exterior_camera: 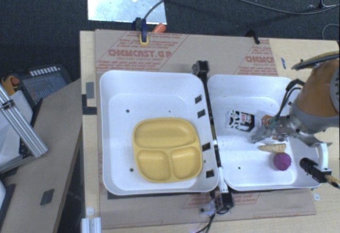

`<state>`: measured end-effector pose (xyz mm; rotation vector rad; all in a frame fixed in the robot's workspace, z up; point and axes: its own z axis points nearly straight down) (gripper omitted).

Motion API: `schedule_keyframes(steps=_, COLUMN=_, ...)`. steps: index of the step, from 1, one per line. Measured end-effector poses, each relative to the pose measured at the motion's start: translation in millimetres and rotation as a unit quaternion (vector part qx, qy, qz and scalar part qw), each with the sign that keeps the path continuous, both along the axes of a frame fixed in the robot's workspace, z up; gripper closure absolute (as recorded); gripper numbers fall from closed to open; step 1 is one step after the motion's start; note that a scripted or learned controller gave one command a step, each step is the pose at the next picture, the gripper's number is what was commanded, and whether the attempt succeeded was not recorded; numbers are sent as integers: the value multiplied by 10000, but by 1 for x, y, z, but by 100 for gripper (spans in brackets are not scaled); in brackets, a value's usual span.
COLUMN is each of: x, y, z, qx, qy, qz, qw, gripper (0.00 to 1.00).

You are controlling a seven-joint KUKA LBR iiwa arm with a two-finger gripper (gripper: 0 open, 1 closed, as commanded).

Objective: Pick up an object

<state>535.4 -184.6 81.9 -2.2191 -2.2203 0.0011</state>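
On the bench a brown board (159, 48) printed "CHEMCAST GP" under two white bins, left bin (114, 120) holding a yellow divided tray (166, 148), right bin (234, 176) holding a black-and-white pack (240, 120) with unreadable print, purple ball (281, 161), pale cone (272, 147), gripper (267, 132) low just above the cone, its grip cannot be judged.

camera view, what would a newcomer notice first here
The yellow divided tray stands out, lying in the left bin. In the right bin, the arm's hand sits low among a black-and-white card, a cone-shaped piece and a purple ball.
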Motion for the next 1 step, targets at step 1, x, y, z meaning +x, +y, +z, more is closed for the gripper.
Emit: schedule_keyframes(steps=1, x=2, y=-1, z=15, qx=-14, qy=-36, qz=-1, qw=10000, gripper=100)
